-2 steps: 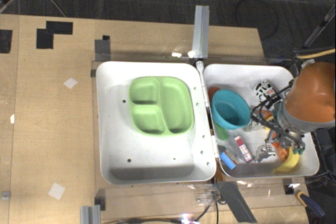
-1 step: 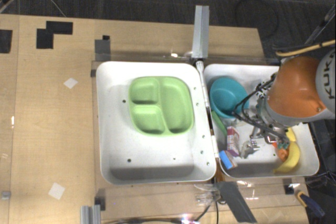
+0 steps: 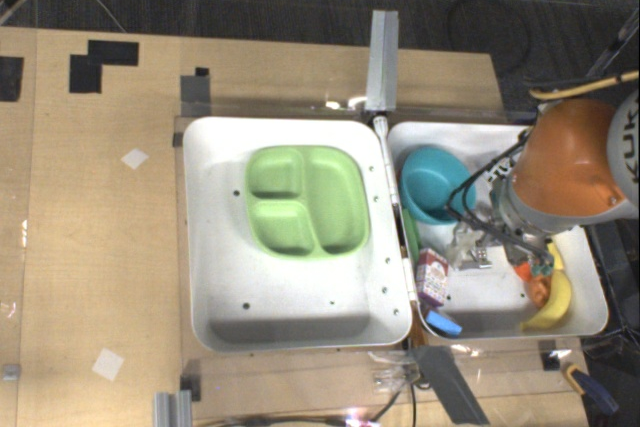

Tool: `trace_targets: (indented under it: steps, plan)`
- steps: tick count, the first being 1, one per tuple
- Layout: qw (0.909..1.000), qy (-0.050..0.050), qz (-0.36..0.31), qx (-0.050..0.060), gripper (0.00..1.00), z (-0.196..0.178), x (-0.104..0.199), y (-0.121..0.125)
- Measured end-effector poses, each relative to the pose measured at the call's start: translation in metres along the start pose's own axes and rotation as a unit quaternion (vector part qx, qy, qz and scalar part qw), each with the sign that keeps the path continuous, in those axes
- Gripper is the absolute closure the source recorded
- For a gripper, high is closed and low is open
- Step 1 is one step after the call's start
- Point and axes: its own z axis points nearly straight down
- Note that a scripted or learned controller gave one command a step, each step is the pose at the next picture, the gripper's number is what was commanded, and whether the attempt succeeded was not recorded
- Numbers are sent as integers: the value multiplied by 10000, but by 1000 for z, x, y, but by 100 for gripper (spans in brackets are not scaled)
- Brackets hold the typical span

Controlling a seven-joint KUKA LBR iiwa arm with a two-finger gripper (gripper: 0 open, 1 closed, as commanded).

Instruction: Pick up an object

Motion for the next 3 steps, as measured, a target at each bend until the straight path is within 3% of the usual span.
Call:
trace_targets:
  steps: [1, 2, 3]
  plan:
    - [9970, 108, 766, -17, 100, -115, -30, 9]
    - [9979, 137, -639, -33, 100, -85, -72, -72]
    - [9978, 132, -645, -36, 0, -86, -72, -71]
